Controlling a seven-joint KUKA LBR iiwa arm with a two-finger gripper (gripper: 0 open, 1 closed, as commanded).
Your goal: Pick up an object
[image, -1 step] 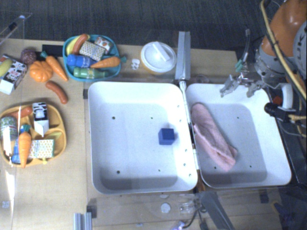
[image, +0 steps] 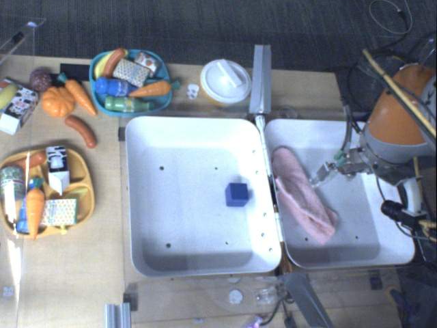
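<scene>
A small blue cube [image: 237, 194] lies right of centre in the left white bin [image: 147, 251]. A crumpled pink cloth [image: 304, 195] stretches diagonally along the left side of the right bin [image: 392, 255]. My gripper [image: 330, 169] hangs over the right bin, just right of the cloth's upper half and apart from it. It sits below the grey wrist and orange band [image: 399, 111]. Nothing shows in the gripper.
A metal divider [image: 259, 80] runs between the bins. Behind them stand a blue bowl of toy food [image: 130, 80] and a white lidded bowl [image: 226, 80]. On the left bench are a yellow tray of toys [image: 82, 203], an orange pumpkin [image: 57, 102] and a sausage [image: 82, 132].
</scene>
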